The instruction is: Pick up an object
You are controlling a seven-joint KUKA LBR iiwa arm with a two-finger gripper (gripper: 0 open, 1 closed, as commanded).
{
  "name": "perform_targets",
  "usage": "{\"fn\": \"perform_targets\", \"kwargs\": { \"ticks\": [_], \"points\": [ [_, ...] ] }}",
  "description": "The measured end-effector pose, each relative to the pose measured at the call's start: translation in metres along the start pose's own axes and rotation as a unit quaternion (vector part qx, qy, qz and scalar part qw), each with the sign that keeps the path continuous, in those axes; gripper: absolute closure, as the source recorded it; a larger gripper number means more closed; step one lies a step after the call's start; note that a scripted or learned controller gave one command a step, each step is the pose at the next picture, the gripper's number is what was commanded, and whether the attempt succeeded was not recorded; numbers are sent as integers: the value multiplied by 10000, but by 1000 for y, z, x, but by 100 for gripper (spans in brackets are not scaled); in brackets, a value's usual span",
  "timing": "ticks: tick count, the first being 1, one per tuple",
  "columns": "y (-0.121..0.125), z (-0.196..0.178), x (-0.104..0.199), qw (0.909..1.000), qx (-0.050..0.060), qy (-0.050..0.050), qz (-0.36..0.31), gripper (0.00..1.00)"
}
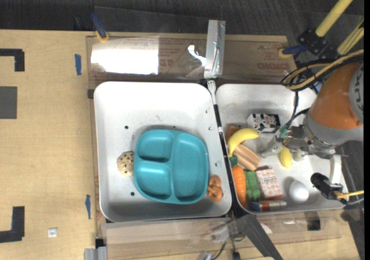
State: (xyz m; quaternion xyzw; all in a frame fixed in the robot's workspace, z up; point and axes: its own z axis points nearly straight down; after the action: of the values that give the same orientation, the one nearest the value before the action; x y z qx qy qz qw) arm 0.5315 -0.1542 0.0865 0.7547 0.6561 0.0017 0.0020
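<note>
Pincer (287, 148) amid right bin's (254, 96) clutter

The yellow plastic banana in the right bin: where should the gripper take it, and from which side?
Probably across the middle of the curved yellow plastic banana, coming straight down from above. It lies flat near the right white bin's left wall, arched side up in the view, with open floor above it. The tan block touches its lower side, so closing across the narrow body away from that block looks safest.
</note>
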Motion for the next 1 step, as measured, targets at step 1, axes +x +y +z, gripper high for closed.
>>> {"fn": "perform_targets", "kwargs": {
  "ticks": [1],
  "points": [
    [2, -10, 0, 10000, -17, -4, 5, 100]
  ]
}}
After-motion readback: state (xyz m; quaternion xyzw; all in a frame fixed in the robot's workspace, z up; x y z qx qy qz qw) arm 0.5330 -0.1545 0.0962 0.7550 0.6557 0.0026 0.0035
